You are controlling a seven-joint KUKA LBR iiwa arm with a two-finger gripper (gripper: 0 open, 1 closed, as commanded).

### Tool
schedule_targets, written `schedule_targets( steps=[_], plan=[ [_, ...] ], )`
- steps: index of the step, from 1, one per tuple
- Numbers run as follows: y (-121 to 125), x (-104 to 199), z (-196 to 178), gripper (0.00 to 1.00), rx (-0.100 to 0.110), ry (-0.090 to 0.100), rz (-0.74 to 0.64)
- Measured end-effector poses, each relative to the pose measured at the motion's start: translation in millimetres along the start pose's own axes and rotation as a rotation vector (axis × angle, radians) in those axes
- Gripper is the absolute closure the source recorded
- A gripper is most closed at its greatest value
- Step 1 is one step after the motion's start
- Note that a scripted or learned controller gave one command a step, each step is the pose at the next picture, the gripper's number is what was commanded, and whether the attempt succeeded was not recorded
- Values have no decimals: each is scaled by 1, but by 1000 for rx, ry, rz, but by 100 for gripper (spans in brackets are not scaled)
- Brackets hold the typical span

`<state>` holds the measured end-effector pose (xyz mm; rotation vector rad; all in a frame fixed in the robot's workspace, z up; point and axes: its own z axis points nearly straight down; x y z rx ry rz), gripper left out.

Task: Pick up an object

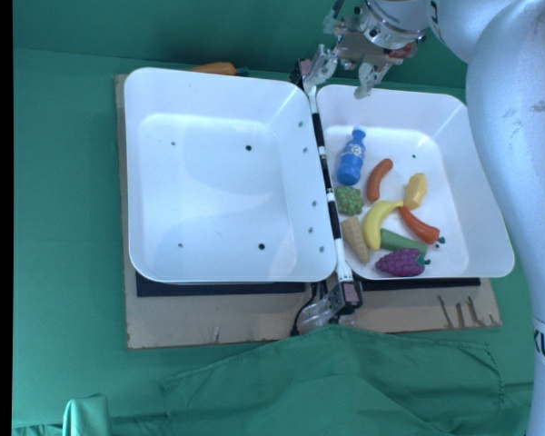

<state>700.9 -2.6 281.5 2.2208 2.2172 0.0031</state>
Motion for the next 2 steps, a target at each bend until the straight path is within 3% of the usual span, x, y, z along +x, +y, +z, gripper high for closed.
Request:
schedule_targets(
  steps=[1, 2],
  plan=[
    [-75, -71, 0, 0, 5, -1, 9],
    [-25, -104, 79, 0, 2, -3, 4]
  ],
)
